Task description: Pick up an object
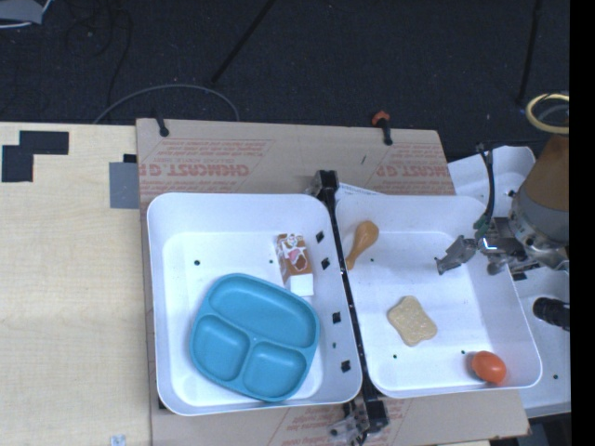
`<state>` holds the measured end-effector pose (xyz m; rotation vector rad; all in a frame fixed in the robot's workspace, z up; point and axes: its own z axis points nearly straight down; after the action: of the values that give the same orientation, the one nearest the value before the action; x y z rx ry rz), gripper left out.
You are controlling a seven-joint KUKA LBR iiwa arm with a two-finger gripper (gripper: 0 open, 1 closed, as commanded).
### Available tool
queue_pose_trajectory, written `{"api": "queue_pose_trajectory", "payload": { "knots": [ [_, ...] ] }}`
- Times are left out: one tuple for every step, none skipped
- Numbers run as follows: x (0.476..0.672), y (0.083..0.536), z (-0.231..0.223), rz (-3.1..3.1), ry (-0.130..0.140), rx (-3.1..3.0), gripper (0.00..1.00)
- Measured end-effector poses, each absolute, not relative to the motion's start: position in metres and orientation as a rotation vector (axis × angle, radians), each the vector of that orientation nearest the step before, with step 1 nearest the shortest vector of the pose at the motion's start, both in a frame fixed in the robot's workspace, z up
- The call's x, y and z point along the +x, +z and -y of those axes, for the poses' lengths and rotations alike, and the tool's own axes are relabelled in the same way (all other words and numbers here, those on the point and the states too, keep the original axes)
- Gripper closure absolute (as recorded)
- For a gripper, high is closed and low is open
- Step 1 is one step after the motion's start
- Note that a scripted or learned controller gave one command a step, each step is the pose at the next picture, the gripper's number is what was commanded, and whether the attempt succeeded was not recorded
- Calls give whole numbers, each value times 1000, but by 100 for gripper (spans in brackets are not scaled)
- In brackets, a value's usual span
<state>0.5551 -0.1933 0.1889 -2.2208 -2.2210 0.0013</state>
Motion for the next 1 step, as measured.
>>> {"api": "queue_pose_trajectory", "payload": {
  "knots": [
    [548,144,194,2216,5,-2217,0]
  ]
}}
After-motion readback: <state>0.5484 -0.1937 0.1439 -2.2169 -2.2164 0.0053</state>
